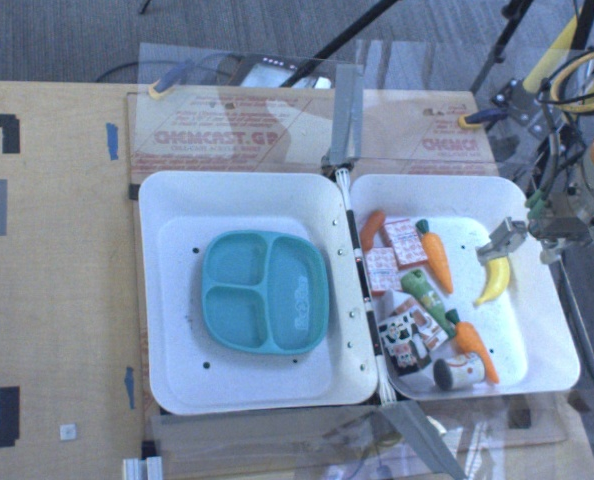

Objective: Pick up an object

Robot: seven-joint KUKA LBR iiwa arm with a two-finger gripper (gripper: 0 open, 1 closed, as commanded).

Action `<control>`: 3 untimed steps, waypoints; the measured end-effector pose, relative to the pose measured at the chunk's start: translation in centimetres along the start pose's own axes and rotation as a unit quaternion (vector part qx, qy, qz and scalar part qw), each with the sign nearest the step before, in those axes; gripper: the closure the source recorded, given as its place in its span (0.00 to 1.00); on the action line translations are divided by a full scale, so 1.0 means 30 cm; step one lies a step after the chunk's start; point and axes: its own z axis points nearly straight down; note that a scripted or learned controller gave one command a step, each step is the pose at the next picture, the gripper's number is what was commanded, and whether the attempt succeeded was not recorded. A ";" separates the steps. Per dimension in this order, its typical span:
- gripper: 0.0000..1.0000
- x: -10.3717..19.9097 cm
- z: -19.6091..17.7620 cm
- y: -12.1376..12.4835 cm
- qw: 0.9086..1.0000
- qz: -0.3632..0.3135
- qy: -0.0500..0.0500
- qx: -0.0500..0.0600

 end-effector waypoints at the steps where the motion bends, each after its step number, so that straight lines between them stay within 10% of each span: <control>1: 0.00 0.168 0.293 0.094 0.997 0.073 0.000 0.001; 2: 0.00 0.106 0.589 0.176 0.988 0.157 0.000 0.000; 3: 0.00 0.277 0.287 0.186 0.987 0.158 0.000 -0.001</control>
